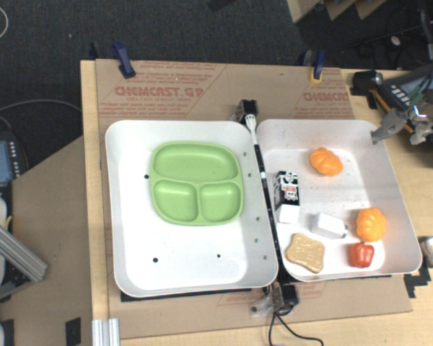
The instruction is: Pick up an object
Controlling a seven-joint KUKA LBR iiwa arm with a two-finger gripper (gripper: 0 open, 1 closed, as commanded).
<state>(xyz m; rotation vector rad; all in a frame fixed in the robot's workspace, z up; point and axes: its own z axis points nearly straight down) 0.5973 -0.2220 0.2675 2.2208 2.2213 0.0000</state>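
You see even, diffuse overhead light, bright across both white bins (pixel 130 215), which approach overexposure on their floors yet keep their rims readable. Shadows are soft and short: note the faint one beneath the green divided plate (pixel 197 182) and along the bins' lower edges. The dark floor in the upper left of the frame loses detail. Focus is moderate; the small objects at lower right look slightly soft, with mild compression grain.

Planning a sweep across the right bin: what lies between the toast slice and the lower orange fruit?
In the camera view, a small white block lies between the toast slice and the lower orange fruit.
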